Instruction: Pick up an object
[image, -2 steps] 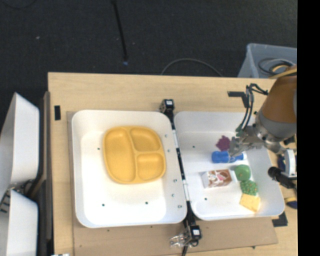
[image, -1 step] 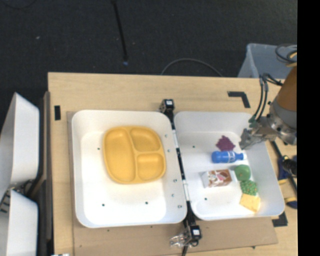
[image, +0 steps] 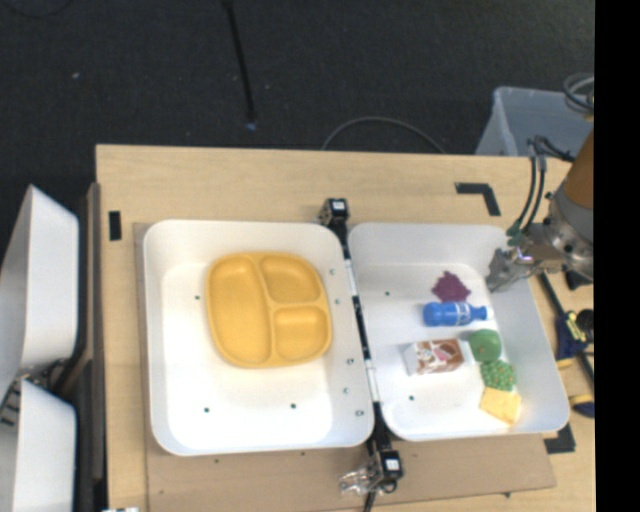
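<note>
Two bins; jaws (image: 507, 266) over right bin (image: 400, 250) edge (beside purple toy (image: 451, 286)).

Two white bins (image: 160, 300), one yellow divided tray (image: 268, 308), one blue bottle (image: 452, 314) and five other small items

You have the gripper (image: 508, 268) above the right bin's (image: 400, 250) right wall. To its left the bin floor lies open along the upper part. Below and left of it the objects crowd together: purple piece (image: 451, 286), blue bottle (image: 453, 314), green items (image: 490, 358), small packet (image: 436, 356) and yellow block (image: 501, 404), with only narrow gaps between them. Further left, past the divider, the yellow tray (image: 268, 307) takes the middle of the left bin (image: 170, 400); bare floor rings it.
</note>
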